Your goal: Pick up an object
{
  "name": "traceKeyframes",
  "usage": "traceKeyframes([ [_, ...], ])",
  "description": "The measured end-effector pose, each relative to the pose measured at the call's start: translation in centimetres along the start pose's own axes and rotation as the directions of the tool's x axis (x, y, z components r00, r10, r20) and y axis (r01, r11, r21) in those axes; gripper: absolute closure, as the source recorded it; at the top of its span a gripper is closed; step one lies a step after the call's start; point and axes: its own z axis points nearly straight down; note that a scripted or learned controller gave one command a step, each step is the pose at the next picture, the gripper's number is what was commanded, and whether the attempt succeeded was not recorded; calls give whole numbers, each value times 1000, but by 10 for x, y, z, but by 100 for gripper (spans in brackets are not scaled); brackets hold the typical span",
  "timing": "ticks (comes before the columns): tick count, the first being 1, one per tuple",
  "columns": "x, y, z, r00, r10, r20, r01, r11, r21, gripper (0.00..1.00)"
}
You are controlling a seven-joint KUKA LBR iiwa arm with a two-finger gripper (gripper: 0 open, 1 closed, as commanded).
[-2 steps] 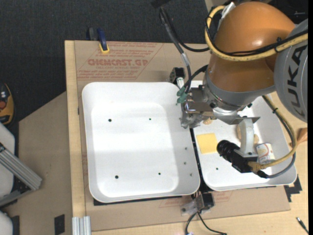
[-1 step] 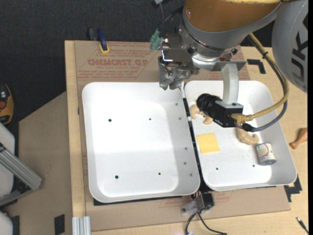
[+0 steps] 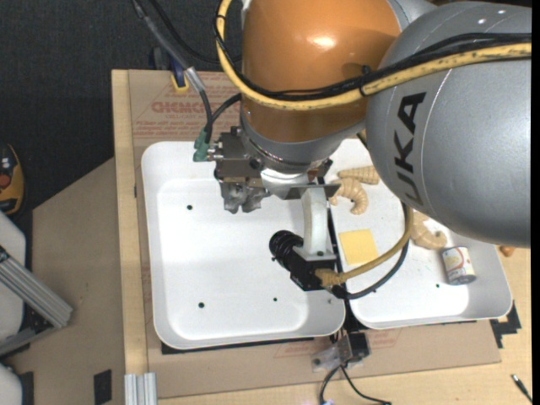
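My gripper (image 3: 241, 197) hangs over the back part of the left bin (image 3: 211, 277), under the arm's big orange band. Its dark metal body faces down, and the wrist hides how it stands. Nothing shows in it. In the right bin (image 3: 413, 302) lie a flat yellow square (image 3: 358, 245), a tan curved piece (image 3: 359, 184) at the back, another tan piece (image 3: 427, 233) partly under the arm, and a small red-and-white can (image 3: 458, 264) on its side.
A black cable fitting (image 3: 293, 261) and a yellow hose (image 3: 384, 256) dangle from the arm over the seam between the bins. The bins rest on a cardboard sheet (image 3: 126, 226). The arm's grey body covers the right bin's back right.
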Motion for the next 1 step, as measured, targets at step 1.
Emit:
traceKeyframes([
  [1,-4,-4,-184,1000,5,-12,-5,1000,-31,100],
])
